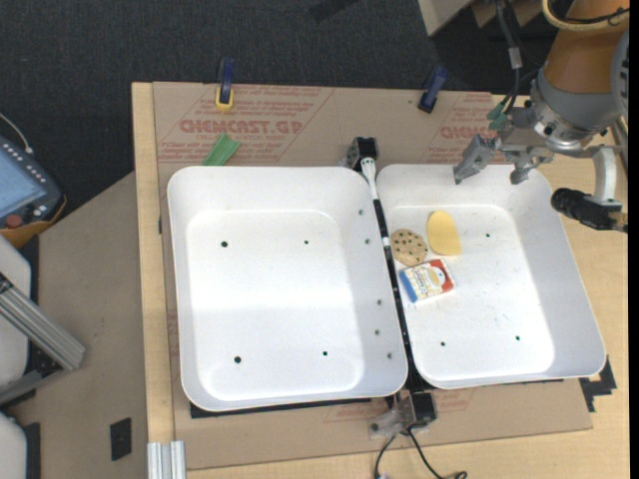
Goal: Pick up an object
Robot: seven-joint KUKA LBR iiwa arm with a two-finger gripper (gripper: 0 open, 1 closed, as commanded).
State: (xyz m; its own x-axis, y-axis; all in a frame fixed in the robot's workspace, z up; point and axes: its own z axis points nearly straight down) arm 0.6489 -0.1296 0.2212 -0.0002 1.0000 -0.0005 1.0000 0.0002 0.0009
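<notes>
end effector spread, cookie, packet

One fixed camera looks down at a slant from above the bench, far enough back to take in both white bins whole. The left bin and right bin sit side by side mid-frame. Dark floor fills the top, and the arm comes in at the upper right corner.

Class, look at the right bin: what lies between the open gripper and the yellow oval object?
Bare white bin floor and rim. In the camera view, nothing sits between the gripper and the yellow oval object.
</notes>
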